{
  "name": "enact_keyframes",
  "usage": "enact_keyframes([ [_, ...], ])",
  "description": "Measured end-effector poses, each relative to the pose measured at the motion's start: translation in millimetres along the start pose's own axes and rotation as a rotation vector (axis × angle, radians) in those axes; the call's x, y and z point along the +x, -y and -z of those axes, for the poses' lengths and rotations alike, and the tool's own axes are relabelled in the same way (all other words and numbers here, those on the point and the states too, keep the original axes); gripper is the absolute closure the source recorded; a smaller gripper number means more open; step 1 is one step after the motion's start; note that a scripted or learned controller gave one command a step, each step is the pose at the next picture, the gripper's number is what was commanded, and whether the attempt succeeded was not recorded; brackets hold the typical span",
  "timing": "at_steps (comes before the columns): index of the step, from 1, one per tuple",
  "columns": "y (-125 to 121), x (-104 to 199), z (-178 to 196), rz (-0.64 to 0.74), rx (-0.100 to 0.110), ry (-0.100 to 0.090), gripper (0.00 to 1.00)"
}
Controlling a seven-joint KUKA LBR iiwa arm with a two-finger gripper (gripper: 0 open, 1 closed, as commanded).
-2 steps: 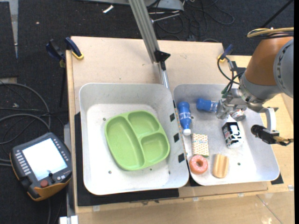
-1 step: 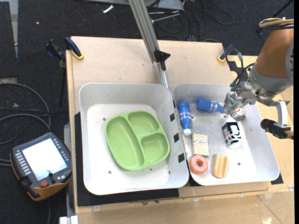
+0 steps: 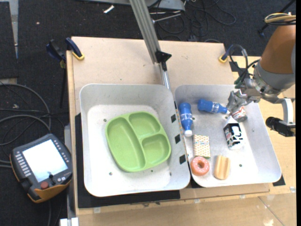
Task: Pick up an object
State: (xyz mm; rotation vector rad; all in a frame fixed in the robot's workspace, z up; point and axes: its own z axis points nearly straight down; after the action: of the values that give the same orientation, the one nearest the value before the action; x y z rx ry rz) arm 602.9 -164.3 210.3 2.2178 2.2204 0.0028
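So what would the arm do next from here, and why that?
Probably a short drop straight down, then a close. The gripper hangs low in the right bin, just over a small red and white object, beside the blue bottle. Nothing looks lifted yet, so it likely needs to get around that object first.

Dark floor point(image 3: 33, 27) w/ loose cables point(image 3: 21, 112); tan bench point(image 3: 117, 62); teach pendant point(image 3: 41, 166) at bench's left edge.
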Motion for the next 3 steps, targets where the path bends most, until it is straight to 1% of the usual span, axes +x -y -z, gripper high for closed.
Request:
enact_keyframes([
  [1,16,55,13,0.006,0.004,-0.003,1.0],
  [2,34,102,19,0.007,0.004,-0.003,1.0],
  [3,36,161,23,0.008,0.004,-0.004,1.0],
])
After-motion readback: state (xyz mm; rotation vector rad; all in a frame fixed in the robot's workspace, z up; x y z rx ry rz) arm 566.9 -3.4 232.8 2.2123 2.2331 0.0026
